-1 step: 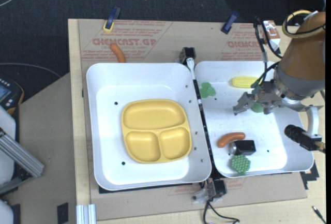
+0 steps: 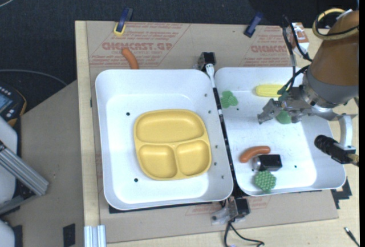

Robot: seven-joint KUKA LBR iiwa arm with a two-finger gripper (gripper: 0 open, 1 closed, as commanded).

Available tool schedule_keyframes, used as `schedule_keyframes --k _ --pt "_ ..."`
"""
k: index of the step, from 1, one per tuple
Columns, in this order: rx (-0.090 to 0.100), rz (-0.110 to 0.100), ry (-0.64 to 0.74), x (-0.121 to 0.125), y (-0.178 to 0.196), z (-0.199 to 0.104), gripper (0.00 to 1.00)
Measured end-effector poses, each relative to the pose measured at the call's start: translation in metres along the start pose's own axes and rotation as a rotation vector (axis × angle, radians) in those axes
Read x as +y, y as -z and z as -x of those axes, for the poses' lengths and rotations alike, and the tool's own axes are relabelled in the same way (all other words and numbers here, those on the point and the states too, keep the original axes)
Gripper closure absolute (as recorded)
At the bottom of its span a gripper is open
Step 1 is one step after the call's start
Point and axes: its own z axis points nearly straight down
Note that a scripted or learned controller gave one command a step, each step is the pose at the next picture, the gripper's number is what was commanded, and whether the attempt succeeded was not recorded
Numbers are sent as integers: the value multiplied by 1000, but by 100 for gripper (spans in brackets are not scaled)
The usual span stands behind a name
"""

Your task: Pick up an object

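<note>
- Over the right bin (image 2: 319, 180), the gripper (image 2: 279, 112) hangs low near its upper middle, with a small green object (image 2: 283, 118) directly at its tip; whether that piece sits between the fingers cannot be told, nor whether they are spread or closed
- Just above the gripper lies a yellow corn cob (image 2: 267, 90), its long axis running left to right
- Other candidates lie lower left: an orange sausage (image 2: 254, 153), a black block (image 2: 269, 162) and a green knobbly piece (image 2: 264, 181), close together
- From the view's right the arm reaches in, wrist bent downward
</note>
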Motion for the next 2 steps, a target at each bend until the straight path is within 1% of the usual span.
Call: schedule_keyframes --k 1,2 --pt "2 -8 -1 -7 -62 2 0" --pt "2 -5 -1 -8 -104 1 0"
